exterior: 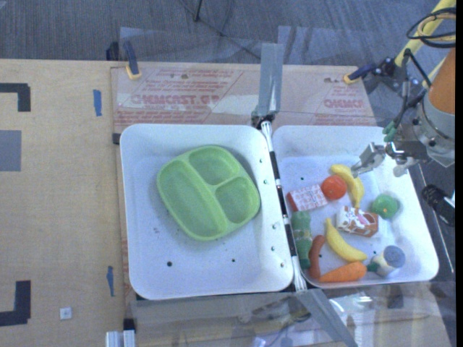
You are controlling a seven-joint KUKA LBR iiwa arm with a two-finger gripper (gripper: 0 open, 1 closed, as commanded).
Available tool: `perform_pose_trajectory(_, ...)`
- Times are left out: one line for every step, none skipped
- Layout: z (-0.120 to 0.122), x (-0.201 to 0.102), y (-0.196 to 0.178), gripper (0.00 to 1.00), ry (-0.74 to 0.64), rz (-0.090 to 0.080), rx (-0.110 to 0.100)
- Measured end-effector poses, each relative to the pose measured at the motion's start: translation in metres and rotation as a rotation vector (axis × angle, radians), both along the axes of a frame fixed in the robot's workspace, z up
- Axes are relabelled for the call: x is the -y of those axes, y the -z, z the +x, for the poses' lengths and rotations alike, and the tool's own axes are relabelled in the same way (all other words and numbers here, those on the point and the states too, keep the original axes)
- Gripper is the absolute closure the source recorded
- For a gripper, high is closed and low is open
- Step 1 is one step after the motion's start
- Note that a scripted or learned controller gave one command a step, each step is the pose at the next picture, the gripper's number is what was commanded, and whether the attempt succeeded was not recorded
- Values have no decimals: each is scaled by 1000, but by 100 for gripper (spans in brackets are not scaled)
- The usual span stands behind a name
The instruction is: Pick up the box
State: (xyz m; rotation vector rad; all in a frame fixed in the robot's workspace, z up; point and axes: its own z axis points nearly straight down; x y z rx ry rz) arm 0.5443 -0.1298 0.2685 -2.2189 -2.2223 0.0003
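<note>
**The box is not yet picked up**

The box [307, 196], a small flat carton in red and white, is seen lying in the right bin [427, 215], close to the wall that is shared with the left bin. A red tomato [333, 187] is touching its right end, and a green vegetable [301, 226] lies just below it. A little further right, two bananas [343, 244] and a small brown and white carton [359, 222] are found, and near the front rim of the bin a carrot [343, 272] is placed. A green round fruit [385, 206] is seen towards the right wall.

The hand [382, 159] is located over the back part of the right bin, well apart from the box and higher in the picture than the tomato. Its fingers are seen spread apart, one pointing left and one at the right, and nothing is held between them.

In the left bin [145, 194] a green divided plate [209, 191] is resting. Both bins are carried by the desk [58, 194].

As far as can be judged, no part of the task is done. The hand must be moved left and forward, lowered over the box, closed and lifted. The crowded neighbours could disturb the grasp.
</note>
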Motion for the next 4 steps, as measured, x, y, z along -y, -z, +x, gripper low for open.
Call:
perform_pose_trajectory(-19, -84, 84, 0, -4, 0, 1)
perform_pose_trajectory(-45, -35, 155, 0, 188, 0, 26)
perform_pose_trajectory(40, -28, 159, 0, 309, -3, 50)
perform_pose_trajectory(-3, -40, 173, 0, 346, 5, 29)
